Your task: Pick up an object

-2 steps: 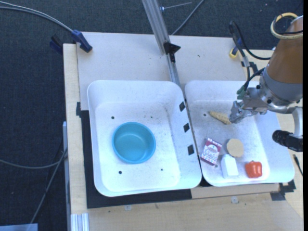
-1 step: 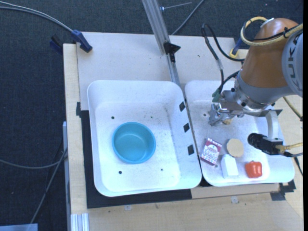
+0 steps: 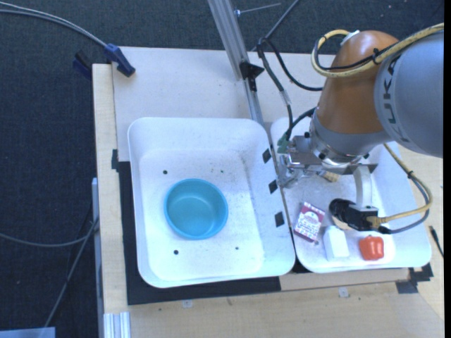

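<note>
My gripper [image 3: 287, 169] hangs under the grey arm with its orange band, low over the left rim of the right bin [image 3: 423, 248], close to the divide between the two bins. In that bin, toward the front, lie a pink and red packet [image 3: 308, 222], a white block [image 3: 336, 243] and a small red-orange object [image 3: 371, 247]. The packet is a short way to the front right of my gripper and apart from it. A blue bowl [image 3: 196, 208] stands upright in the left bin [image 3: 151, 143]. The arm hides the back of the right bin.
A slanted metal pole [image 3: 229, 27] rises behind the bins, with black cables beside it. A blue clamp [image 3: 118, 58] sits at the bench's back left corner. Black clips line the wall between the bins.
</note>
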{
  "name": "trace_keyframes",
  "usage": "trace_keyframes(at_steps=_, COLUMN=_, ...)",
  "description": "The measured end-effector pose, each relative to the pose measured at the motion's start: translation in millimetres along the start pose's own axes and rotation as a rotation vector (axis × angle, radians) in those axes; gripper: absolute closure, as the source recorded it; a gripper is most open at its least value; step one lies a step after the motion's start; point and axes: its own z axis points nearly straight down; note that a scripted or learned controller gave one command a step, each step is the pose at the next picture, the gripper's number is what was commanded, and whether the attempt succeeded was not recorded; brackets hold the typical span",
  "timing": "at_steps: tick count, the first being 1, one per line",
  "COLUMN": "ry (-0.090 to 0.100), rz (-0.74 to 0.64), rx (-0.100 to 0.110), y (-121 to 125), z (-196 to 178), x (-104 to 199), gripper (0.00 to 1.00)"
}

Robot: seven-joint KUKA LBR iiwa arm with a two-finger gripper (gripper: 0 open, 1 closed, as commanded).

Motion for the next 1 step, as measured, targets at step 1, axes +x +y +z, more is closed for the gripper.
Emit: trace_keyframes(at_steps=1, ry=-0.001, rz=-0.001, rx=0.001, y=-5.1, z=4.7, x=52.1, gripper=1.0)
